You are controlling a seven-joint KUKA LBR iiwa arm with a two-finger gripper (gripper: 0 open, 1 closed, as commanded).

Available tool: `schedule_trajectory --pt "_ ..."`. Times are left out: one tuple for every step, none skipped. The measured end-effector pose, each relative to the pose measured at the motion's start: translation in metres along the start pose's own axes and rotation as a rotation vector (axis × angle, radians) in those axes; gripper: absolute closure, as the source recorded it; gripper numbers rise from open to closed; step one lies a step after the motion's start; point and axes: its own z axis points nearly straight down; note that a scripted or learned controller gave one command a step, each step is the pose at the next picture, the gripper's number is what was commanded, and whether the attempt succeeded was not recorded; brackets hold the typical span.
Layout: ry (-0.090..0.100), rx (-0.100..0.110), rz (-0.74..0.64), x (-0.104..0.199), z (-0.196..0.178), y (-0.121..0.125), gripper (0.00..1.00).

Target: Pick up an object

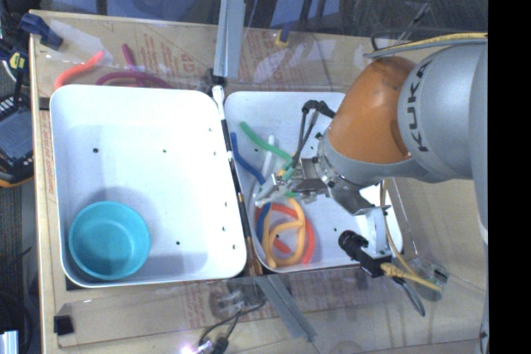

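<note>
Loops of orange, red and yellow tubing (286,235) sit bunched in the near end of the right bin (332,105), and that pile looks like the stuff to be picked. Just above it we see a green stick (264,141) lying at a slant and a blue piece (239,157) tucked along the bin's left wall, with a whitish stick (270,193) between them and the loops.

The gripper (286,182) is right down among these, at the top edge of the tubing pile, with the grey arm (440,116) and its orange band (373,116) covering most of the right half of that bin. Honestly we can't tell whether the jaws are spread or closed, or whether anything is between them; it's too cluttered and small there.

The left bin (133,137) is beside it, the two nearly touching, and it holds a blue bowl (108,239) in its near left corner. Behind the left bin, on the table (274,46), lie an orange strip (79,69) and a pinkish loop (133,79).
</note>
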Motion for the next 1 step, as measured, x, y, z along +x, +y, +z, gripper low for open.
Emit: schedule_trajectory --pt "-0.004 -0.017 0.032 -0.0558 0.0998 0.0039 0.0"
